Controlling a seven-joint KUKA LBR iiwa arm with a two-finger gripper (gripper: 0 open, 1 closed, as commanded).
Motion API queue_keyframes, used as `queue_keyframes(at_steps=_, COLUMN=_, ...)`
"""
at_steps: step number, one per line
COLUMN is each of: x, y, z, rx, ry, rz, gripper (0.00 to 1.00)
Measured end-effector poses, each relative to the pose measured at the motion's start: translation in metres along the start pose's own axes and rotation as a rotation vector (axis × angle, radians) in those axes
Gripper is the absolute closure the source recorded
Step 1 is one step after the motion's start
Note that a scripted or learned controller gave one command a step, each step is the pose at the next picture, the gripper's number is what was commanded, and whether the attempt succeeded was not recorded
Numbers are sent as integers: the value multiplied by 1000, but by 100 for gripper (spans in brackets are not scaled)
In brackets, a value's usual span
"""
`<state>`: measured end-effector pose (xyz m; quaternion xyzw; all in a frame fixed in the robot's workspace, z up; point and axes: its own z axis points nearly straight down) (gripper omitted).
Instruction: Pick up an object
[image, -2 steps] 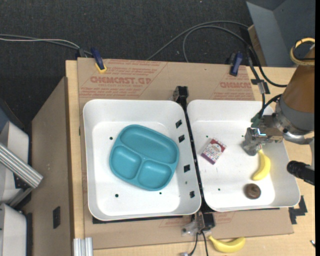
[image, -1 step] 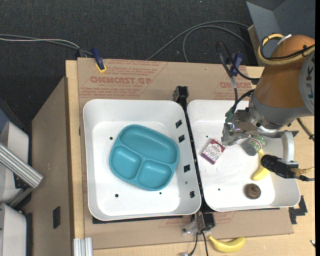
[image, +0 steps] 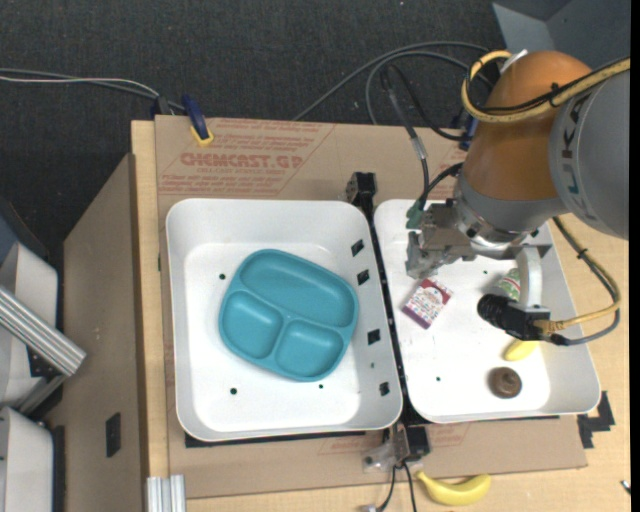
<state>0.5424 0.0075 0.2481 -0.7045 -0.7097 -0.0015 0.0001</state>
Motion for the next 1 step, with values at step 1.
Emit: queue_keyframes(at_steps=1, x=51, y=15, z=-1, rx=0, ry=0, rz=0, gripper=100)
